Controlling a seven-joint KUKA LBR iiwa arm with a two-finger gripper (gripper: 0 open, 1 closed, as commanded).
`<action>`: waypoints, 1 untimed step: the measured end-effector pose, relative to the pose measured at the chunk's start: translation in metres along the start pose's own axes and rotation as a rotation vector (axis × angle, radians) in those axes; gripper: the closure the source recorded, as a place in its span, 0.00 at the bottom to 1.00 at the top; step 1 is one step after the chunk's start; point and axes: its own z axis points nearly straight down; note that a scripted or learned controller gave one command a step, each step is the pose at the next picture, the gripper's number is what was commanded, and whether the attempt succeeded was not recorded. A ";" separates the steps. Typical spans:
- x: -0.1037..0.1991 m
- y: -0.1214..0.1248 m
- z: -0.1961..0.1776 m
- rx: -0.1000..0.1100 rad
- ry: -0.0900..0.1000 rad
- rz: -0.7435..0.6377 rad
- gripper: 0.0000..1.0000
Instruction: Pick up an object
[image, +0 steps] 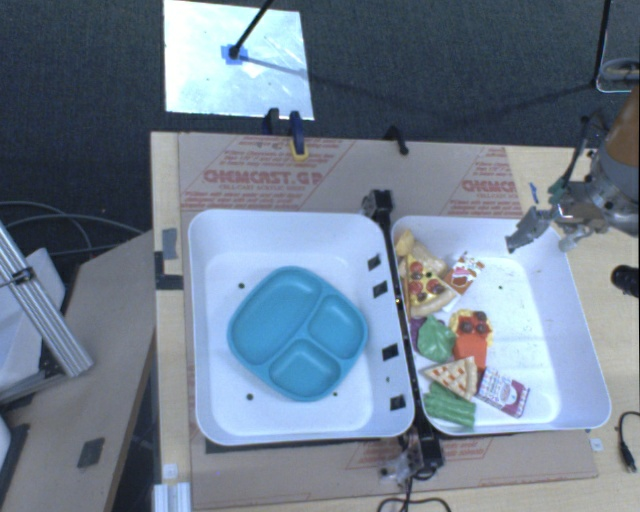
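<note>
Toy food pieces (452, 330) lie heaped along the left side of the right bin (560, 330), well apart from the hand (535, 228). That hand hangs over the bin's far right corner, fingers spread a little, gripping and touching nothing. A blue tray (297, 332) sits in the left bin (215, 250).

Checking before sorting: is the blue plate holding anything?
Empty: the blue plate shows three bare compartments; the toy food lies in the other bin.

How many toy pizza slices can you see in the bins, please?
2. One pizza slice lies near the top left of the right bin, by the divider. The other pizza slice lies lower down, beside the green toy. More could be hidden in the pile.
</note>
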 end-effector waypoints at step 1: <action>-0.013 -0.038 0.149 0.003 0.005 0.007 0.00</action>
